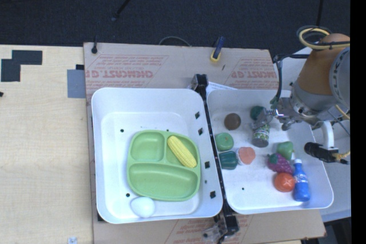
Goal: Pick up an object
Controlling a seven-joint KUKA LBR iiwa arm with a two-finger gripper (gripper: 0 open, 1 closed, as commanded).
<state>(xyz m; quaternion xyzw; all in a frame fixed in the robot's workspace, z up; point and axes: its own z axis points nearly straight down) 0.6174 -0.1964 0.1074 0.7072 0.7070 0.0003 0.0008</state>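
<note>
Over the right bin (320, 197), near its upper right part, the gripper (262, 133) is seen at the end of the grey arm with its orange band (320, 74), which reaches in from the right. Whether anything is gripped cannot be told, since the tip is blurred and mixed with a small greyish, speckled object lying right at it.

All other places are given relative to the right bin. Near its upper middle a brown round object (232, 121) is found. Along its left wall a green round piece (224, 141) is seen, with a dark green block (227, 159) just below it. Beside that block, toward the bin's centre, a salmon-pink piece (246, 155) is lying. Toward the lower right part, a green piece (285, 149), a purple grape-like bunch (279, 163), an orange round object (283, 182) and a blue bottle (301, 184) with a white cap are clustered close together, the orange one touching the bottle.

To the left of the right bin, the left bin (114, 106) is set beside it on the desk (40, 151). A light green divided plate (160, 177) is carried in it, with a yellow corn cob (182, 151) in the plate's upper right compartment. A white egg-shaped object (142, 206) is lying just below the plate's lower left corner. Brown cardboard (137, 68) is spread under both bins.
</note>
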